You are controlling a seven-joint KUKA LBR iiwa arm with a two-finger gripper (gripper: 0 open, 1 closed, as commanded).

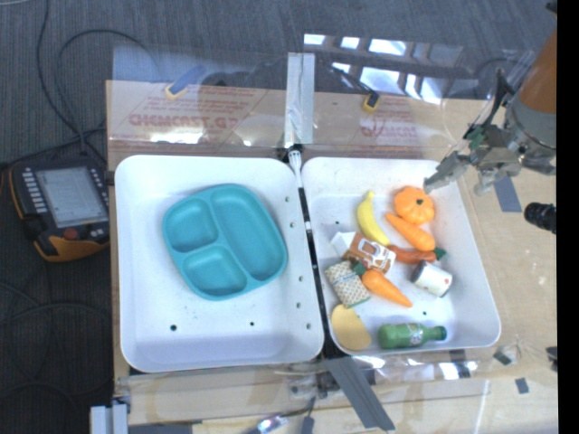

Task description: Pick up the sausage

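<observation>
Gripper [450,172] over right bin [479,269] rim, grip state unclear; sausage [413,255] untouched; labels unreadable.

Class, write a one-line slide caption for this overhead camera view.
Pincer hovers above right bin's far corner; sausage lies among toy food.

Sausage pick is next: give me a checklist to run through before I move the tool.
1. Sausage located: ok, in the right bin.
2. Sausage fully exposed: not ok, a carrot lies along it and seems to overlap it.
3. Room beside it: not ok, a white cup sits close.
4. Tool over the sausage: not ok, it is at the bin's far edge, beside the pumpkin.
5. Tool's grip state: cannot tell.
</observation>
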